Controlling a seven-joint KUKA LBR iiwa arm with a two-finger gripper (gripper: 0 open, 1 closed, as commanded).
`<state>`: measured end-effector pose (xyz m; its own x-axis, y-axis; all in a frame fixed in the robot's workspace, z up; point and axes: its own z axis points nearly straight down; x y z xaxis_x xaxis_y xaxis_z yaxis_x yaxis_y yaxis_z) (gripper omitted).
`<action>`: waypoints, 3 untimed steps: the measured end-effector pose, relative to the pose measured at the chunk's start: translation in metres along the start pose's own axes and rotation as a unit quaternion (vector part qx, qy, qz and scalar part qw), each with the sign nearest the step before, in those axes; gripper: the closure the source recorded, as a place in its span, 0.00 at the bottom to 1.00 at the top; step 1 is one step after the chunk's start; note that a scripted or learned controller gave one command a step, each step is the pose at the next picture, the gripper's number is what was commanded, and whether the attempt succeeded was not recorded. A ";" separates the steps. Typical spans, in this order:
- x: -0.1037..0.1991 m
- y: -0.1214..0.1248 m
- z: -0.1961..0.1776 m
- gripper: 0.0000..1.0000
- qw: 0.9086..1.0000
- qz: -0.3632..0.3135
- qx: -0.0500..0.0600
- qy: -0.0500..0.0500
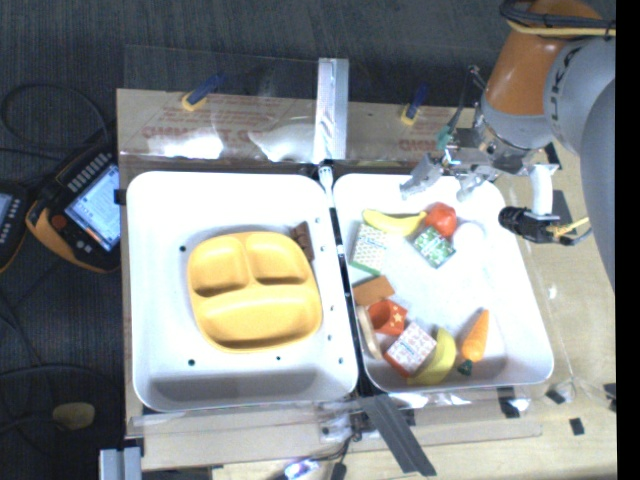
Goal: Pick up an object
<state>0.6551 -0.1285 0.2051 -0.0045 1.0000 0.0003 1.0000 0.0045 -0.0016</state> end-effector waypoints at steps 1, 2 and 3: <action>0.015 -0.002 0.103 0.00 1.000 -0.020 -0.009 -0.001; -0.035 -0.033 0.108 0.00 0.999 -0.029 -0.012 0.000; -0.018 -0.008 0.118 0.00 0.999 0.050 0.011 -0.001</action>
<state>0.6469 -0.1460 0.0871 0.0957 0.9954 -0.0021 0.9951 -0.0957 -0.0227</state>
